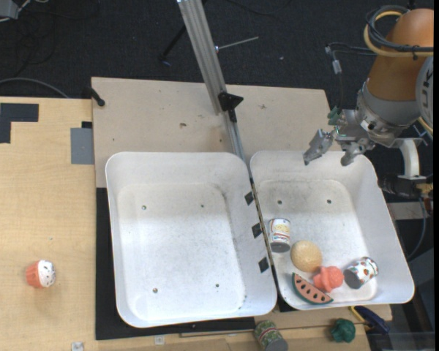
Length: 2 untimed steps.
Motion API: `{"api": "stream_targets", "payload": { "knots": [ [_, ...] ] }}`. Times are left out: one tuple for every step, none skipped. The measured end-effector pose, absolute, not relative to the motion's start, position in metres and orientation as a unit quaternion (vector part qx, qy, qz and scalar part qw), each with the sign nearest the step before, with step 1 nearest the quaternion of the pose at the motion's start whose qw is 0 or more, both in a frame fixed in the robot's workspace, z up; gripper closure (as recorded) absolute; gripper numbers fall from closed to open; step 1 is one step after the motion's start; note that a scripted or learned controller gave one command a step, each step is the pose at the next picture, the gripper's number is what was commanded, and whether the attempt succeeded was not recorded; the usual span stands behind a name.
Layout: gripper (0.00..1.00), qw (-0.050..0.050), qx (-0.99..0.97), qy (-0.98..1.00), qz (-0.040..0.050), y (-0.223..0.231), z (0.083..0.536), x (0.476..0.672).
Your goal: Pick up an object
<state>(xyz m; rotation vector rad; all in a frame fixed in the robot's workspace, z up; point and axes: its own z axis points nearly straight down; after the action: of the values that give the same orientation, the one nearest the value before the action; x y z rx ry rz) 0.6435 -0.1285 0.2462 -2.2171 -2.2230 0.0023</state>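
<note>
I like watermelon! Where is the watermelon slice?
The watermelon slice lies in the right bin, near its front edge, just below the tan ball and beside the pink toy.

Bench (168, 115) bears two white bins (175, 240)

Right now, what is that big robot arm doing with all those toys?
The arm's gripper hangs open above the far edge of the right bin, with nothing between its fingers. The toys lie bunched at that bin's near end: a small can, a tan ball, a watermelon slice, a pink toy and a red and white one. It hasn't picked any up yet.
</note>
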Motion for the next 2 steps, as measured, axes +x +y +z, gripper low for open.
{"api": "stream_targets", "payload": {
  "knots": [
    [0.0, 0.001, -0.706, -0.708, 0.0009, -0.128, 0.246, 0.644],
    [0.0, 0.003, -0.706, -0.708, 0.0024, -0.123, 0.195, 0.633]
  ]
}}
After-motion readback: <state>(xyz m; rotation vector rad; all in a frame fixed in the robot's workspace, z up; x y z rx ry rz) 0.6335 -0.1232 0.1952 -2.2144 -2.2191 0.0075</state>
